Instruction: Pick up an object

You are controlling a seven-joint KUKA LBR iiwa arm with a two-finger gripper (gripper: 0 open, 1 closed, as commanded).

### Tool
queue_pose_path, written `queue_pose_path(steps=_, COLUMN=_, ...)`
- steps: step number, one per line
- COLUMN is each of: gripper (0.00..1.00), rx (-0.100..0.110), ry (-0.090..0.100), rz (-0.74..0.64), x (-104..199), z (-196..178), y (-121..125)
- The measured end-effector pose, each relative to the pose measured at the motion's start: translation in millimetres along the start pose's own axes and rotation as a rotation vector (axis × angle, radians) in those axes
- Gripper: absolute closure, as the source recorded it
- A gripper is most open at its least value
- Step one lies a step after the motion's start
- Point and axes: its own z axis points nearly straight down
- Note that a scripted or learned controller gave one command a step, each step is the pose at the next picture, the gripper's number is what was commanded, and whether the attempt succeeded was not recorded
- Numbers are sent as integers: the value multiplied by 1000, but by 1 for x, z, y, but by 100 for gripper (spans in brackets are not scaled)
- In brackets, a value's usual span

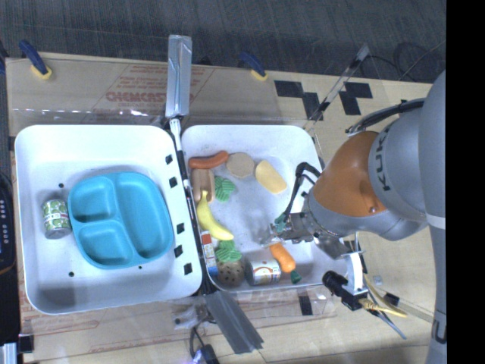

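My gripper (283,229) is low inside the right bin (250,136), near its right wall, under the orange wrist band. An orange carrot (283,257) lies just in front of it, close to the gripper's tip; whether they touch I cannot tell. A tin can (264,273) lies on its side beside the carrot. A yellow lemon-like piece (270,177) and a round tan disc (241,165) lie toward the bin's back. A banana (211,220) and a sausage (208,160) sit along the left side.
More small items crowd the right bin's left edge: a green leafy piece (224,189), a brown ball (230,274). The left bin (45,294) holds a blue divided tray (120,218) and a green can (54,218). The arm covers the right bin's right wall.
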Motion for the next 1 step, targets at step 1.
queue_pose_path(steps=1, gripper=100, rx=-8, ry=-2, rz=50, x=23, z=-123, y=89)
